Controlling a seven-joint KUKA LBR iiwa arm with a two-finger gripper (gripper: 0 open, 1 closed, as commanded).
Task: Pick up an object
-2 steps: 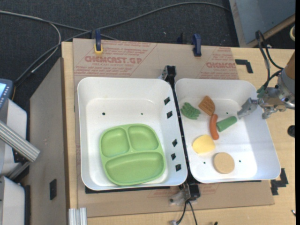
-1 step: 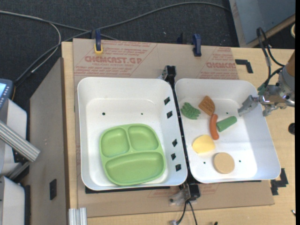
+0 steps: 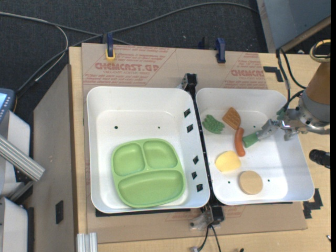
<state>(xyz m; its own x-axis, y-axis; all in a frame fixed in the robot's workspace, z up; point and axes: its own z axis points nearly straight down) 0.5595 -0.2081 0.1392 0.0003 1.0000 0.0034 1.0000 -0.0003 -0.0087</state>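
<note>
I've got the claw low in the right bin, fingertips closed on or touching a small green piece — can't tell which, too small. Green piece touches the orange carrot-like stick; looks like light hard plastic toy food, probably slick, so I'd pinch across the narrow width. Outward: yellow lump and tan disc below, brown wedge and green leafy piece above-left. Open floor lies right of the carrot; centre wall is well apart. Left bin holds a green divided tray.
</note>
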